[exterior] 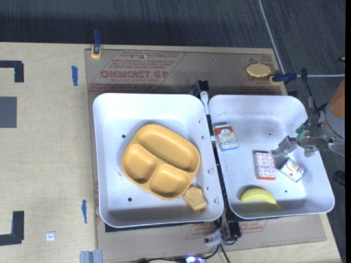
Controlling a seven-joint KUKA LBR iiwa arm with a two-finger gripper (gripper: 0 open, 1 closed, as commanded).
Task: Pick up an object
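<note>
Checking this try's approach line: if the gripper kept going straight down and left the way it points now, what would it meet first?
Probably the small white packet, which lies right below the gripper; the red-patterned box sits just to its left. Depth is unclear from this slanted view, so it could land on bare floor of the right bin between them.

The bench (44, 147) is a light wood surface filling the left and centre of the frame, with a brown board (181, 70) laid on it from upper centre to lower right. Two white bins rest side by side on the board: the left bin (104, 147) at centre frame, the right bin (312, 201) at centre right, their inner rims touching. Blue tape (74, 75) marks the bench at upper left, and a round yellow disc (258, 70) lies on the board at upper right.
</note>
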